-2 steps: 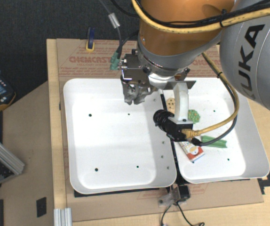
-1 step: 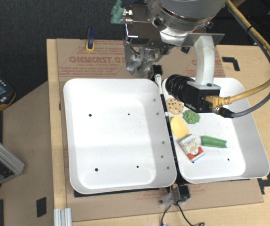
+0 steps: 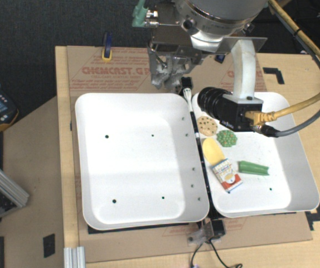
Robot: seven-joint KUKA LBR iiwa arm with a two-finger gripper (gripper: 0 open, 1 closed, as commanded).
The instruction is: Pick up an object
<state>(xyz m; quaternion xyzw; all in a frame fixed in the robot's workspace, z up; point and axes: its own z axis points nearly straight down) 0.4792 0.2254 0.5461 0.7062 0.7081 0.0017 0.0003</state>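
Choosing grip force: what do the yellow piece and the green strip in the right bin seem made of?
Yellow piece: likely smooth moulded plastic, since it shows a soft sheen and rounded form. Green strip: probably plastic or rubber, matte and evenly coloured; the view leaves it open.

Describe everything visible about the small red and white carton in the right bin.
The carton is a small boxy pack, white on its upper face with some printing too small to read, and red along its lower end. It looks like cardboard or a toy version of it. It lies flat and skewed on the floor of the right bin, near the divide between the two bins. Its upper end touches or nearly touches the yellow piece; the green piece lies just right of it.
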